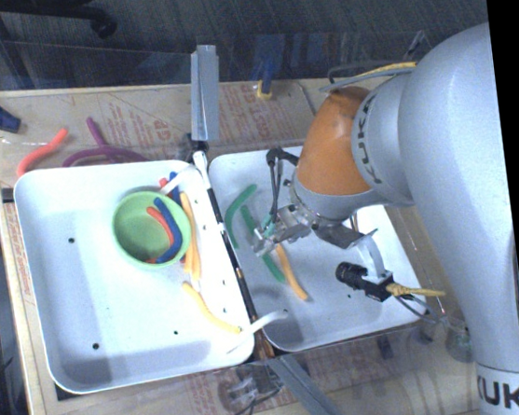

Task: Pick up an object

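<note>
The grey arm [444,179] loomed over the right bin [349,327]; its gripper [268,238] needed centring over the orange strip [289,273].

Bright, even overhead light washes out the two shallow white plastic bins [64,301], hiding detail on their floors. Soft shadows darken their lower walls. The picture is slightly soft, perhaps from compression; the surrounding floor is dim.

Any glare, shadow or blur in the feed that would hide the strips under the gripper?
Camera view: even light, no strong glare on the right bin; the arm shades it faintly. The gripper looks soft, so its fingers are hard to read; the orange strip and green strip stay distinct.
</note>
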Robot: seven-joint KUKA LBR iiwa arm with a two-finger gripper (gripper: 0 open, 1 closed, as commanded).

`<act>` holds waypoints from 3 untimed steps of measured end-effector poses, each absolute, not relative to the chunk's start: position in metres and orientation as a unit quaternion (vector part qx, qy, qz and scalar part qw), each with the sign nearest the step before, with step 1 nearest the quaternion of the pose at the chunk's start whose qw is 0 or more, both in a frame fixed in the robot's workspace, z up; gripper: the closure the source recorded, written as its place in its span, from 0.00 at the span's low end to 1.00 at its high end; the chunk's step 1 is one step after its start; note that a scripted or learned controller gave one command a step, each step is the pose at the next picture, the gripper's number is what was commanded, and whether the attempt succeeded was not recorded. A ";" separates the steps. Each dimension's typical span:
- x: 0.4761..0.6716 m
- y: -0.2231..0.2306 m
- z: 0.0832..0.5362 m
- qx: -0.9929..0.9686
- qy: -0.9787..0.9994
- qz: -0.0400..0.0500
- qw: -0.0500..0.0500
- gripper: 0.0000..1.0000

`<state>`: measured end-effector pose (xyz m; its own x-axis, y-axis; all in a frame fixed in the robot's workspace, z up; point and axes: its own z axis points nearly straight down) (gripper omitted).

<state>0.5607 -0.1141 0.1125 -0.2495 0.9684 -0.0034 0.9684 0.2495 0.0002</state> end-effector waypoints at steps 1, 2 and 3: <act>0.561 -0.114 0.113 0.612 0.791 -0.001 0.001 0.00; 0.545 -0.128 0.093 0.646 0.764 0.000 0.001 0.00; 0.546 -0.130 0.104 0.644 0.765 -0.001 0.003 1.00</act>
<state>0.5464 -0.1295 0.1044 -0.1698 0.9855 -0.0053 0.9855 0.1698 0.0022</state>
